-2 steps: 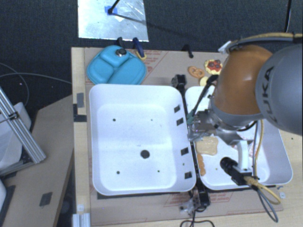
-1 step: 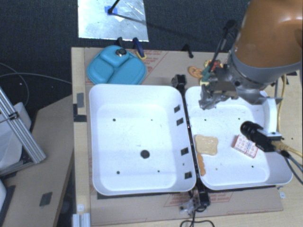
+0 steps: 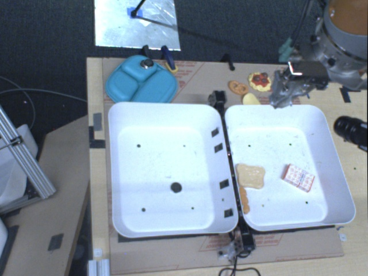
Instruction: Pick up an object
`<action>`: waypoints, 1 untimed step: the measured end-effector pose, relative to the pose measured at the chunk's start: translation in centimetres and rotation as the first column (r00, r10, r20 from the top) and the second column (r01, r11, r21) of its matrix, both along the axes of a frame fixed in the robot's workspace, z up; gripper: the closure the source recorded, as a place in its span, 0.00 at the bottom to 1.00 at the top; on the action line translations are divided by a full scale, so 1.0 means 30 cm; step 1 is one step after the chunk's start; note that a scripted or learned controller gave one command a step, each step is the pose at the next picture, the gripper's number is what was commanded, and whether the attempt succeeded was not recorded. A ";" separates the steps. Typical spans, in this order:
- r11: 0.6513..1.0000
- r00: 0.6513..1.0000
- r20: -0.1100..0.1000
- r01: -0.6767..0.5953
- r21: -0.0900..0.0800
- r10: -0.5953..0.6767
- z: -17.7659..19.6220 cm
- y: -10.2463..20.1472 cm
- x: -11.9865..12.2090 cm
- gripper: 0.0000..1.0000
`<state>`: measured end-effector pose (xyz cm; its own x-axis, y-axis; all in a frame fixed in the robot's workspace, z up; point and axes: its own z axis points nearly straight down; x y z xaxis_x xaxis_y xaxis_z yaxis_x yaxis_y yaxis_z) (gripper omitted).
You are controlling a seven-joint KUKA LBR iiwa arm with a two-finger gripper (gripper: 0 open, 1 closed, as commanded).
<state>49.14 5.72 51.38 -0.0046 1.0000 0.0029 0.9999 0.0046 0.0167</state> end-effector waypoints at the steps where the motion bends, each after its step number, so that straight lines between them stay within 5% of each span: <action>1: 1.000 1.000 -0.019 -0.002 -0.003 0.002 -0.212 0.116 -0.017 1.00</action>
